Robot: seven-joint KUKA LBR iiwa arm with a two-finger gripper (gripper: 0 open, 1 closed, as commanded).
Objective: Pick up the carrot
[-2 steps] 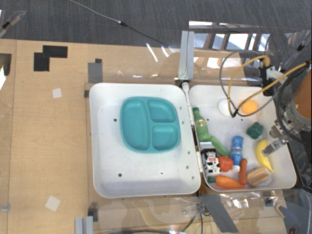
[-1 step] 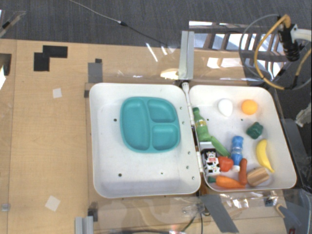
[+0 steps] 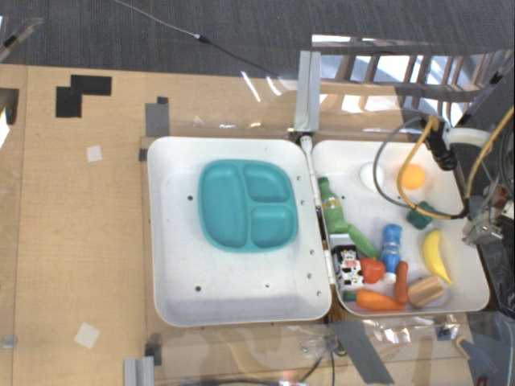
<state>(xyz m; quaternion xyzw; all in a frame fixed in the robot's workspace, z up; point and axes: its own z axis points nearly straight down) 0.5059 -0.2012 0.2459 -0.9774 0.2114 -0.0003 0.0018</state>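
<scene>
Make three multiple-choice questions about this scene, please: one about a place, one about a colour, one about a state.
1. Where does the carrot lie?
A. On the teal plate
B. At the near edge of the right bin
C. On the bench outside the bins

2. What colour is the divided plate in the left bin?
A. Teal
B. Red
C. Yellow

3. How does the banana rest?
A. Between the fingers of the gripper
B. On the divided plate
C. Loose on the floor of the right bin

Answers: 1 B, the carrot sits by the near wall, beside the bread roll. 2 A, its three compartments are teal. 3 C, nothing grips the banana.
</scene>
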